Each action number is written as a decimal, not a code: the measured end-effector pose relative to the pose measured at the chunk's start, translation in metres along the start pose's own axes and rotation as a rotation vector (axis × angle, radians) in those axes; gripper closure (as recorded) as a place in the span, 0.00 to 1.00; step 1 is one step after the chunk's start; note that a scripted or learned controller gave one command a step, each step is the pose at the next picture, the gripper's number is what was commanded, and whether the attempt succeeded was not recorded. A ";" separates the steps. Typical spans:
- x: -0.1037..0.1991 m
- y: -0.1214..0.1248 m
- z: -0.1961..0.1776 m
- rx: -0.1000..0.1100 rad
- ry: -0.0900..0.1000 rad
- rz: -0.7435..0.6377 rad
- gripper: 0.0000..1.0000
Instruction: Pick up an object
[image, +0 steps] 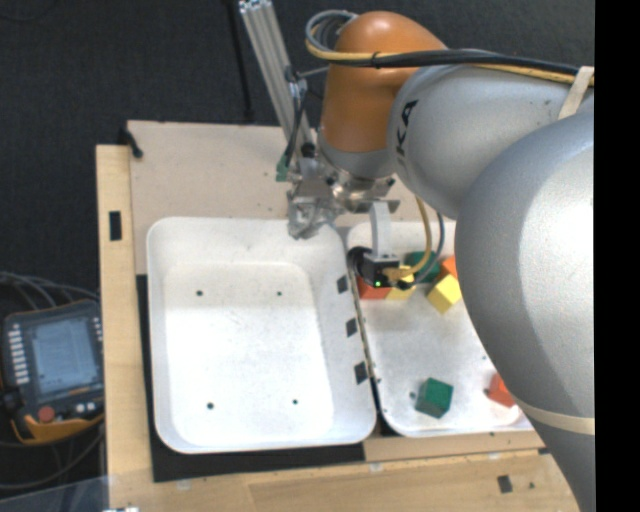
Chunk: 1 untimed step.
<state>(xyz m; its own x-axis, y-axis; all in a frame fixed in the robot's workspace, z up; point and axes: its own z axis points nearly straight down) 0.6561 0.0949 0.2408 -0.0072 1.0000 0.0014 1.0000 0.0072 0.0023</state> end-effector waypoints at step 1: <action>-0.003 0.000 0.001 0.002 -0.002 0.004 0.00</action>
